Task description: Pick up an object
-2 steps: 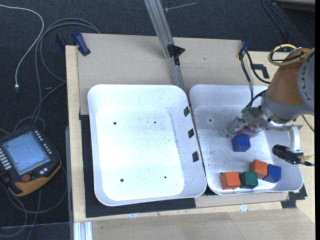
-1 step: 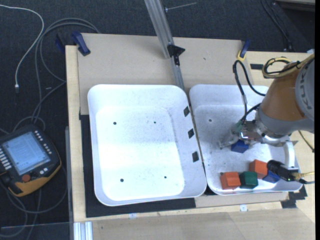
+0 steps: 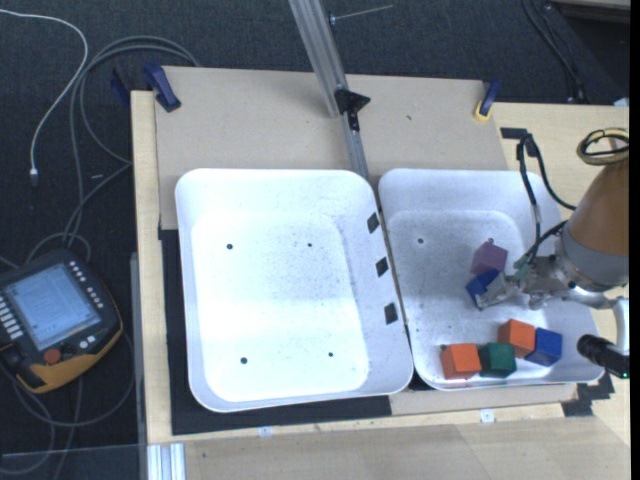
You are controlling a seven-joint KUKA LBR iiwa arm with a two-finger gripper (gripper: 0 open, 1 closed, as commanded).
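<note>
Arm: grey w/ orange band, reaching in from right, low over right bin.
End effector: down in right bin, mid-right part, fingers pointing left.
End effector state: looks clenched on blue block, block sits right at finger tips.
Blue block: in right bin, at tip of end effector, touching it.
Purple block: just above blue block, near it, looks tilted. Touching or not: can't tell.
Front row: 4 blocks close together near front edge of right bin.
Orange block: left end of row, right beside green block.
Green block: between orange block and 2nd blue block.
2nd orange block: a bit behind green one, beside 2nd blue block.
2nd blue block: right end of row.
Right bin: white, w/ small dark specks, holds all blocks.
Left bin: white, speckled, side by side w/ right bin, edges touching.
Table: tan top under both bins, blue clamps at back corners.
Metal bar: slanting down from top to gap between bins.
Hand controller: on dark floor, left of table, screen lit.
Cables: on floor, back left.
</note>
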